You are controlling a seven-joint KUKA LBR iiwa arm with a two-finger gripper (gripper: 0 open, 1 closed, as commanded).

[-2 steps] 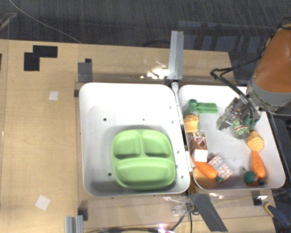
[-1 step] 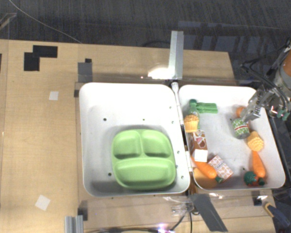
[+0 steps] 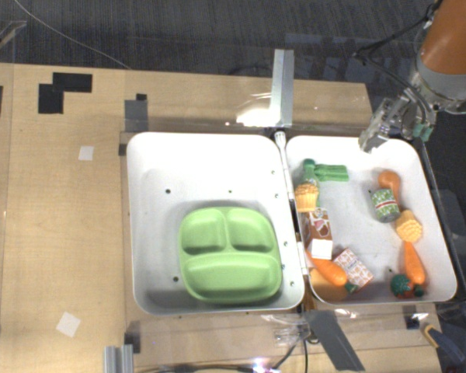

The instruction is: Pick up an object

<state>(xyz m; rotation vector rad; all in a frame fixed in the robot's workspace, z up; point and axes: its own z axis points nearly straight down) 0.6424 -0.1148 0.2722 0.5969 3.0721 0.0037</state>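
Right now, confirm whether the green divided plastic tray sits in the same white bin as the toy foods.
No, the green divided tray lies in the left white bin, and the toy foods lie in the right bin.

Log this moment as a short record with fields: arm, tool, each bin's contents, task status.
arm: grey with an orange band, reaching in from the right
tool: tool above the far rim of the right bin, with nothing seen between its fingers
left bin: left bin holds a green divided tray
right bin: toy foods, among them a green bottle, a carrot and a small can
task status: no object picked up yet
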